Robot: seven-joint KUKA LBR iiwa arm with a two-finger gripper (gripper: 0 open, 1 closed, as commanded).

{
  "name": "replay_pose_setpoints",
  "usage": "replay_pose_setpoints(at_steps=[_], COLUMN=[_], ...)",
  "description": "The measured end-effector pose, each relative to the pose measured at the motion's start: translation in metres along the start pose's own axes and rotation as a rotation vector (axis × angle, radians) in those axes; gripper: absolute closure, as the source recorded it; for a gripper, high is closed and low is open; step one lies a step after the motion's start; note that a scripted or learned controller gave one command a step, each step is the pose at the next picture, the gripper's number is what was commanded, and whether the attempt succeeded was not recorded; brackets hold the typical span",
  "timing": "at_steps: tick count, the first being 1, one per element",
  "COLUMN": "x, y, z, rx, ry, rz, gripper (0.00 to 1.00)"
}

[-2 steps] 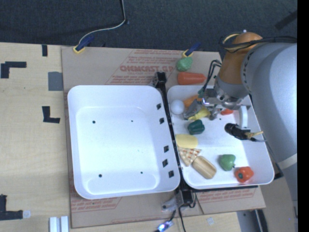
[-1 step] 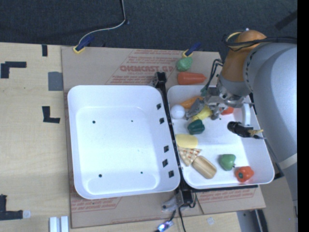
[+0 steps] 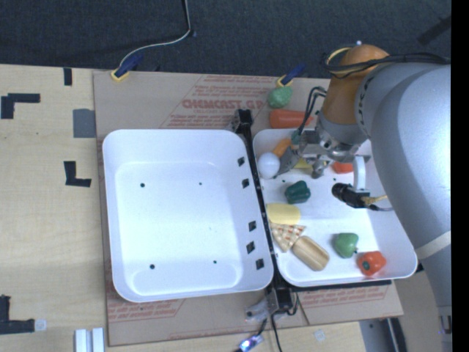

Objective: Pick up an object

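My gripper point(image 3: 303, 161) hangs low over the back part of the right bin point(image 3: 388, 233), below the orange band of the wrist. Just left of it lies a white egg-like ball point(image 3: 268, 165). A dark green pepper point(image 3: 297, 192) sits right in front of it. A small orange piece point(image 3: 282, 147) lies at its back left and a red-orange piece point(image 3: 342, 168) at its right. Nothing shows held in the gripper.
Further forward in the right bin lie a yellow block point(image 3: 283, 213), a ridged tan shell shape point(image 3: 287, 234), a bread loaf point(image 3: 311, 253), a green pepper point(image 3: 345, 243) and a red pepper point(image 3: 371, 262). A carrot point(image 3: 288, 117) lies behind the bin. The left bin point(image 3: 117, 167) stands alongside.
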State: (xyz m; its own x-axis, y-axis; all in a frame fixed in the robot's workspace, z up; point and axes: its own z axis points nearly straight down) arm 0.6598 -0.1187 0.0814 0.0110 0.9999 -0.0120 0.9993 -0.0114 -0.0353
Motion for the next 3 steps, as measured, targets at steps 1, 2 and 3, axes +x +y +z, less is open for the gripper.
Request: replay_pose_setpoints(at_steps=[1,2,3], x=[0.003,0.008,0.010], y=[-0.007,-0.022,-0.032], z=[-0.002,-0.007,-0.002], rx=[-0.022,-0.046,-0.034], ry=[-0.009,-0.014,0.007], rz=[0.002,0.004,-0.008], gripper=[0.00,0.00,0.00])
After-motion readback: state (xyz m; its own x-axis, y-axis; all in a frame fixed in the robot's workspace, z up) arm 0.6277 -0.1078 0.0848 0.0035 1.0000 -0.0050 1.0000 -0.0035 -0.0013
